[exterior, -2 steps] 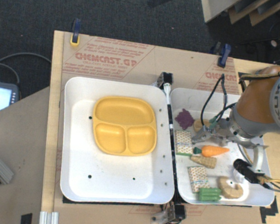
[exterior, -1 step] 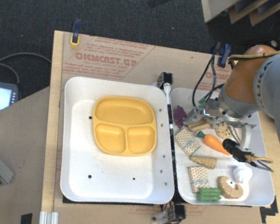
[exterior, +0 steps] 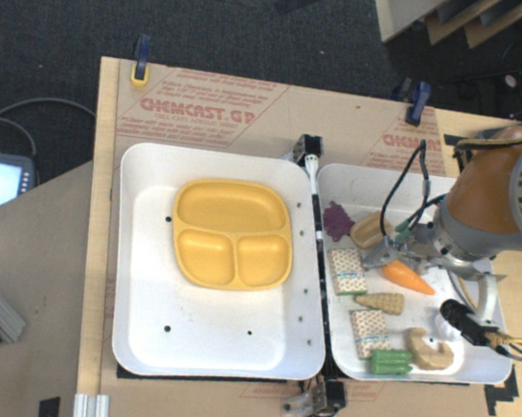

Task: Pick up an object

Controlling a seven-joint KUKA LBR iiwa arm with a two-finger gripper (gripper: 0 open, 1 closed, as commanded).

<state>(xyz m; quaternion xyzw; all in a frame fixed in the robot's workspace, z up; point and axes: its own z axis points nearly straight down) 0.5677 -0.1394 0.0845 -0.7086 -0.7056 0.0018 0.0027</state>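
Presently my arm (exterior: pixel 489 198) reaches in from the right and bends down over the right bin (exterior: pixel 495 375), with the orange band uppermost and the grey wrist below it, pointing toward the middle of that bin. My gripper (exterior: pixel 413 256) sits low at the end of the wrist, mostly hidden under my own bulk, so I cannot tell whether it is apart or together, and I see nothing clearly gripped in it.

An orange carrot-shaped piece (exterior: pixel 409 279) lies just beneath and beside the gripper, flat on the bin floor, its narrow end pointing right. Whether the gripper touches it, I cannot tell. To the gripper's left a tan cylinder (exterior: pixel 368 231) lies close by, with a purple piece (exterior: pixel 338 220) beyond it near the bin's left wall. A patterned packet (exterior: pixel 348 271) lies left of the carrot piece, and a ridged tan cone (exterior: pixel 380 302) below it. Nearer the front edge are a second patterned packet (exterior: pixel 370 332), a green piece (exterior: pixel 389 362) and a pale ring-shaped piece (exterior: pixel 429 352).

A yellow divided plate (exterior: pixel 234 234) rests in the left bin (exterior: pixel 141 264), well apart from my gripper.
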